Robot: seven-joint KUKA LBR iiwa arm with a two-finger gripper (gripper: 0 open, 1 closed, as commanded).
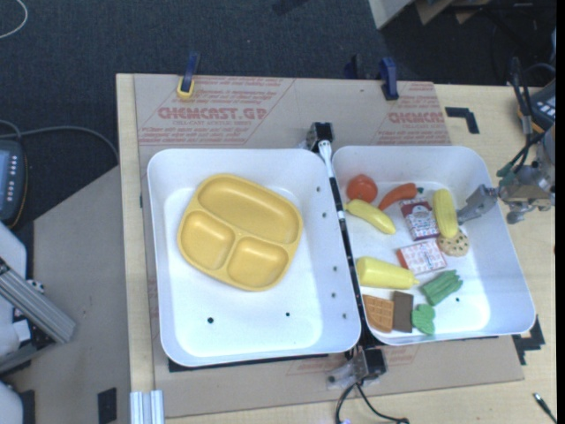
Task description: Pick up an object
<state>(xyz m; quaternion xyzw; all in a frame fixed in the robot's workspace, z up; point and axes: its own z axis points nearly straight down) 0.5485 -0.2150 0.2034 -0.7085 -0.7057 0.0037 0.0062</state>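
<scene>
The right bin (494,276) holds several toy foods: a red tomato (361,187), an orange carrot (397,194), a banana (371,217), a corn cob (444,212), a cookie (455,245), two red packets (419,220), a yellow block (384,274), green beans (440,286), a waffle (378,312) and a brown bar (403,309). My gripper (484,201) hangs over the right rim of this bin, just right of the corn cob. Nothing is visibly held by it.
The left bin (177,316) contains a yellow divided plate (240,230). A black hinge strip (340,237) runs between the bins. Blue and yellow clamps (187,76) grip the cardboard at the back. Cables lie near the front edge (357,382).
</scene>
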